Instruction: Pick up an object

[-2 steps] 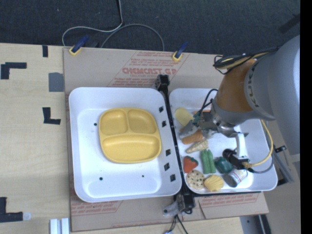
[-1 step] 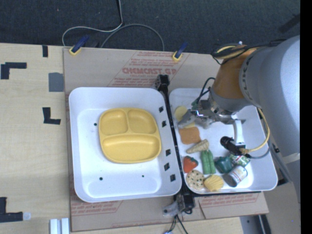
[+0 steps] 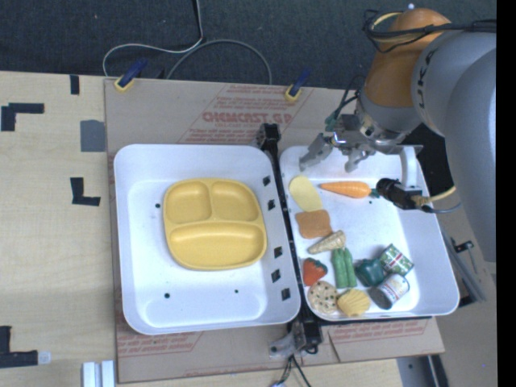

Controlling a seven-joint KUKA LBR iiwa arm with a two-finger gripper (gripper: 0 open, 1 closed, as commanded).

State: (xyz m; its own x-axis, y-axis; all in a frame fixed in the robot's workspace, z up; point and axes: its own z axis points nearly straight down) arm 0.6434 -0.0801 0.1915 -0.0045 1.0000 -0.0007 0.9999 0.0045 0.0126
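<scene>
Tool hangs with fingers spread wide and empty over the right bin; a toy carrot lies just below it. A clean pick likely means descending straddling the carrot's narrow width.

Table: pale wood-grain top with black tape marks at left. A cardboard sheet with red printing lay flat on it, clipped at its far edge by two yellow-and-blue clamps. Two white bins sat side by side on the cardboard, touching.
</scene>
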